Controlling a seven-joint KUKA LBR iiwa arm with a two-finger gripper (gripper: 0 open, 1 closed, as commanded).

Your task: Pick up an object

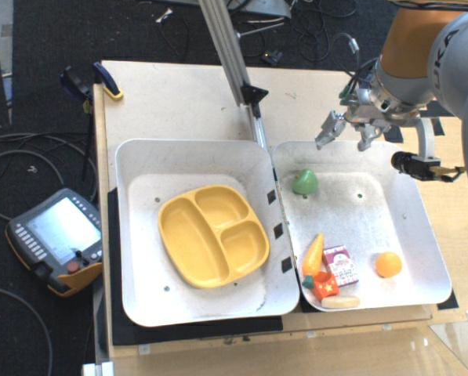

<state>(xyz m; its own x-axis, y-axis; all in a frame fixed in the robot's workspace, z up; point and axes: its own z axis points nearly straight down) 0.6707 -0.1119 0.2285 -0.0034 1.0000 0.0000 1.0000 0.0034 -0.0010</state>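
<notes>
Claw spread open, holding nothing, green object just below-left, apart.

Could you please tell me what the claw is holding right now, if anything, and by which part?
Nothing: the open claw hangs above the right white bin's far edge.

I see the pale beige wooden desk carrying two shallow white plastic bins side by side, touching along their inner edges. The left bin and the right bin both lie flat on it. At the far left corner of the desk I see a dark clamp with a yellow tip.
</notes>
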